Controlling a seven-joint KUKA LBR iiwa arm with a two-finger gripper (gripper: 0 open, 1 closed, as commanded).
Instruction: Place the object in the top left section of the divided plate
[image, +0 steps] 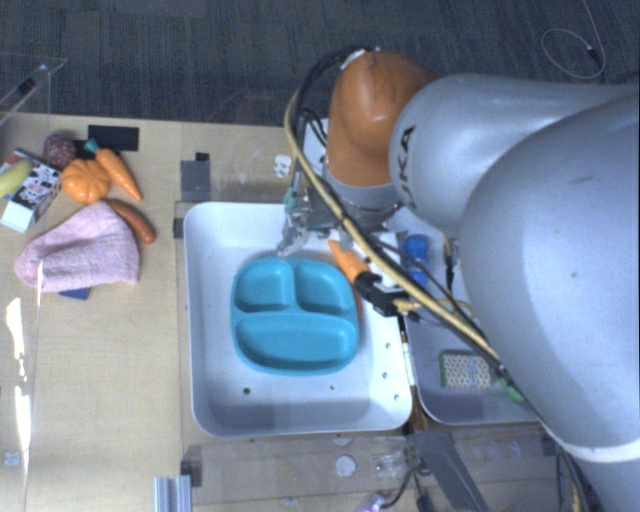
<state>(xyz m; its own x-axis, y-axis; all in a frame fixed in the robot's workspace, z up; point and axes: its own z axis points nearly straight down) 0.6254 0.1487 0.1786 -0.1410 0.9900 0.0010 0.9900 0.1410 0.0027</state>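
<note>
A blue divided plate (296, 316) lies in the left white bin (210, 330), with two small sections at the top and one long section at the bottom. All three sections look bare. My gripper (293, 232) hangs just above the plate's top edge, over the top left section's rim. A small orange carrot-like object (347, 261) lies slanted at the plate's top right rim, to the gripper's right, partly under the arm's cables. I see nothing between the gripper and the plate.
The big grey arm (530, 250) covers most of the right bin (440, 400), where a blue object (415, 248) and a meshed pad (462, 371) show. On the bench at left lie a pink cloth (80, 250), toy carrot (120, 172), pumpkin (83, 180) and sausage (133, 220).
</note>
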